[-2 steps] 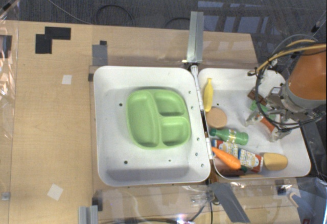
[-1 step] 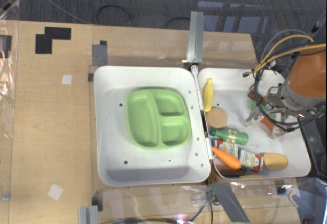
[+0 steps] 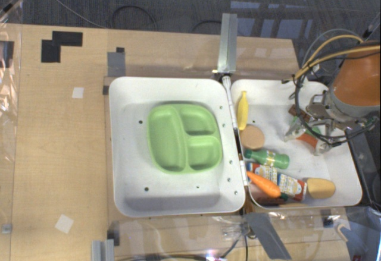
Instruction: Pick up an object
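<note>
Hovering over the right bin's (image 3: 351, 191) far right side, the gripper (image 3: 309, 129) touches an orange object (image 3: 308, 138) — grip unclear. A bottle (image 3: 286, 184) near the front edge carries an unreadable label.

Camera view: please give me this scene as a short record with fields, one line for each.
left bin: holds a green divided plate
right bin: holds a banana, a round tan item, a green bottle, a carrot, a labelled bottle and a tan item
arm: grey with an orange band, over the right bin
hand: low in the right bin, next to an orange-red item; grasp cannot be judged
</note>
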Motion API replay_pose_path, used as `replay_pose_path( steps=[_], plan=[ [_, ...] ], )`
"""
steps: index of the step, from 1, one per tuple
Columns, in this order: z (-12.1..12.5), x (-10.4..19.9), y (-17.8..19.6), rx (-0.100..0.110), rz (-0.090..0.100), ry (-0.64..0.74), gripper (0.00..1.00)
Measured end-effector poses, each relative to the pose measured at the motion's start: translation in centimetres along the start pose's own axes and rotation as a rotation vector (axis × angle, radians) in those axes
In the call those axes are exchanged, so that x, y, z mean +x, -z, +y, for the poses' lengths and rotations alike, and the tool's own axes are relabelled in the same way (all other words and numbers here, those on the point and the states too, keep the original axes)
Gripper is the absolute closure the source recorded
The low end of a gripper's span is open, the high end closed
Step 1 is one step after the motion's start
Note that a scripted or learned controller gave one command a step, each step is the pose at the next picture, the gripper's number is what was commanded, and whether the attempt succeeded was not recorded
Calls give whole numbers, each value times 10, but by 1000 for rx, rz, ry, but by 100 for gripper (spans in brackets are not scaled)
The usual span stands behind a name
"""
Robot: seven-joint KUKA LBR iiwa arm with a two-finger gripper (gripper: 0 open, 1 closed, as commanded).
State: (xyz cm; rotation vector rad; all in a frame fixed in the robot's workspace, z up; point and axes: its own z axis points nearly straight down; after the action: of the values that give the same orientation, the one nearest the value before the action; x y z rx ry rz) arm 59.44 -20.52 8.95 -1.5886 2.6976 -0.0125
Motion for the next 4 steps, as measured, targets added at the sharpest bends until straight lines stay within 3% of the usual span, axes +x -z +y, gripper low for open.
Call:
replay_pose_path(
  steps=[1, 2, 3, 4],
  plan=[
    [-17, -9, -1, -1, 0, 23, 0],
    [17, 9, 1, -1, -1, 15, 0],
    [27, -49, 1, 1, -4, -66, 0],
    [86, -67, 3, 2, -3, 130, 0]
  ],
)
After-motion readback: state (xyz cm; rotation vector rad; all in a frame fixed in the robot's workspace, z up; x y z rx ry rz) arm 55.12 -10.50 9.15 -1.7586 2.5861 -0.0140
